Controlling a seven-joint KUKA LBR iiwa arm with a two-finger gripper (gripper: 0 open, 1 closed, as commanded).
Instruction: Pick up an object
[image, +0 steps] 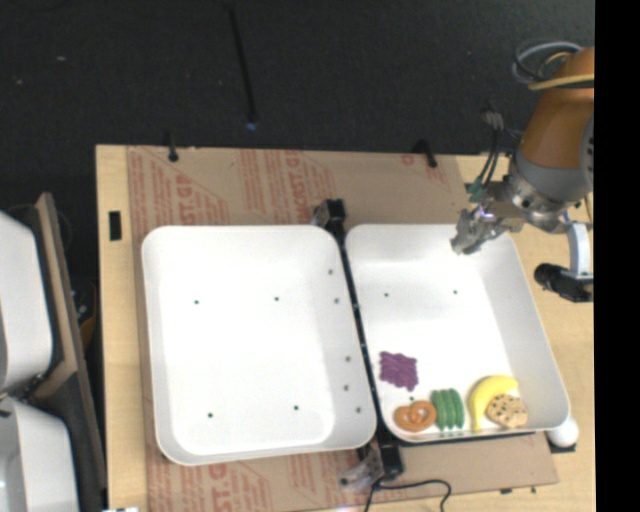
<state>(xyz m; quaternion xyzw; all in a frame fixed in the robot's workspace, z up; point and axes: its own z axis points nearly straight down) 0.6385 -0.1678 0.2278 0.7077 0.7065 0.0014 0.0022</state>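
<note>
My claw (468, 240) hangs over the far edge of the right bin (500, 300); I cannot tell its state. Well below it, at the bin's near end, lie purple grapes (399, 370), a pretzel (414, 416), a green pod (448, 408), a banana (492, 392) and a cookie (507, 409).

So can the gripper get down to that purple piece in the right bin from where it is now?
Probably yes. The gripper sits over the far edge of the right bin, and bare bin floor lies between it and the purple piece, which sits apart from the other items.
</note>
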